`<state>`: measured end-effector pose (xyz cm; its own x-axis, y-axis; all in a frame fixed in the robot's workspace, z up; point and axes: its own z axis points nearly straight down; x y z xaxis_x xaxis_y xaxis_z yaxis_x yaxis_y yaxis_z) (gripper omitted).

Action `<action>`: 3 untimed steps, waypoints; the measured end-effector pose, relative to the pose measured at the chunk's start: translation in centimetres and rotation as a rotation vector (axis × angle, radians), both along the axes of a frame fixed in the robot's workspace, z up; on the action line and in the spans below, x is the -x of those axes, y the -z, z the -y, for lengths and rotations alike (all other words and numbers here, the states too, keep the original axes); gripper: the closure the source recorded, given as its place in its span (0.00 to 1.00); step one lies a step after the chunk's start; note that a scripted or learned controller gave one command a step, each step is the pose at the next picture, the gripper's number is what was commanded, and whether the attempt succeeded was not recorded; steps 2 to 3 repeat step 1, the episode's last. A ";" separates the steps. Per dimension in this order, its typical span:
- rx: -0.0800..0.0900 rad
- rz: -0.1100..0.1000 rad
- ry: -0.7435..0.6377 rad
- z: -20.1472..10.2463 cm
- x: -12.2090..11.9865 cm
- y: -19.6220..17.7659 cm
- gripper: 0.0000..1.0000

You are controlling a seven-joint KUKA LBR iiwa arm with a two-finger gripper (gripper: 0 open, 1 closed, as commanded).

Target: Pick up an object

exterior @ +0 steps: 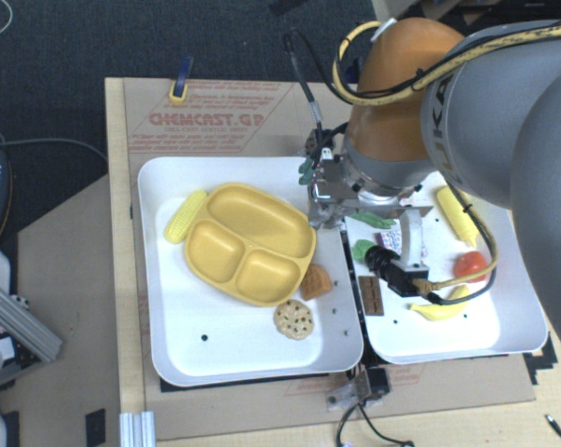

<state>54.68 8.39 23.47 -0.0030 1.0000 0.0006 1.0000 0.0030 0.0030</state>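
The bench board (215, 110) under the two bins bears red print that reads roughly "CHEMCAST GP", with smaller lines below it too fine to make out, and a small yellow and blue clamp (181, 82) sits at its top edge. In the left bin (169, 343) lies a yellow divided plate (248, 242) with three compartments; a yellow corn cob (184, 216) rests against its upper left rim. Just below the plate's right corner sit a brown pastry-like piece (316, 281) and a round chocolate-chip cookie (294, 319). The gripper (325, 194) hangs at the wall between the bins, right beside the plate's upper right rim; whether it is open, closed or grasping anything cannot be told from this angle. In the right bin (504, 338) are a banana (455, 215), a red tomato (470, 264), a green piece (361, 250), a brown bar (370, 295), a white packet (413, 236) whose print is unreadable, and another yellow piece (439, 311) under a black cable.
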 end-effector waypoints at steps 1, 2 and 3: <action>0.001 -0.004 0.003 -0.1 0.3 0.0 1.00; 0.001 -0.004 0.003 -0.1 0.3 0.0 1.00; 0.001 -0.004 0.003 -0.1 0.3 0.0 1.00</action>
